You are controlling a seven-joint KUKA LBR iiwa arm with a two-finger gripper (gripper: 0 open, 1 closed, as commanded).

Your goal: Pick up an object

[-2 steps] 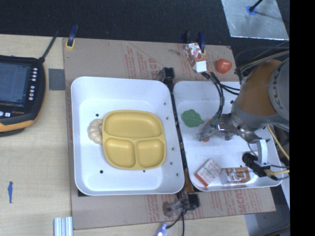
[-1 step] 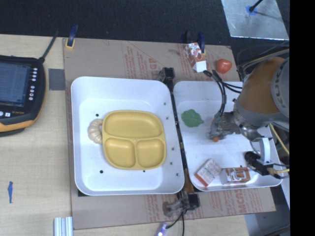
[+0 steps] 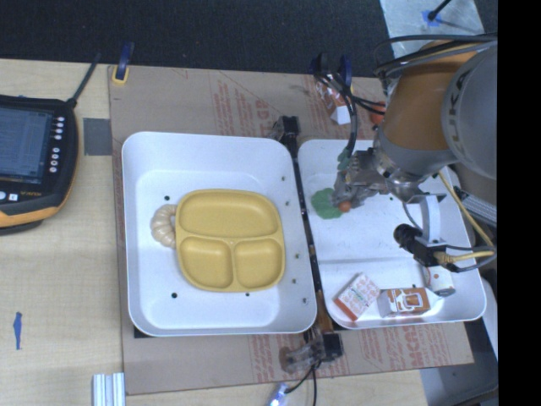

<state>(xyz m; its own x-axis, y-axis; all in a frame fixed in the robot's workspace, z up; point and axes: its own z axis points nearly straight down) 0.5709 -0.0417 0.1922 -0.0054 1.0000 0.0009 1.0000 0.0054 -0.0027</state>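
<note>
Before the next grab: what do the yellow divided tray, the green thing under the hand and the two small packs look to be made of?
Yellow tray: likely moulded plastic, matte, with smooth rounded compartment walls. Green thing: looks soft, perhaps foam, rubber or cloth; its outline is blurry, so uncertain. Two small packs: seemingly printed card or foil wrap, with flat faces and printed labels. The hand is over the green thing.

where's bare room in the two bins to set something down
Left bin: bare strips along the top and bottom walls around the yellow tray. Right bin: open floor mid-bin, between the green object and the packets. Crowded at its top, under the hand.
</note>
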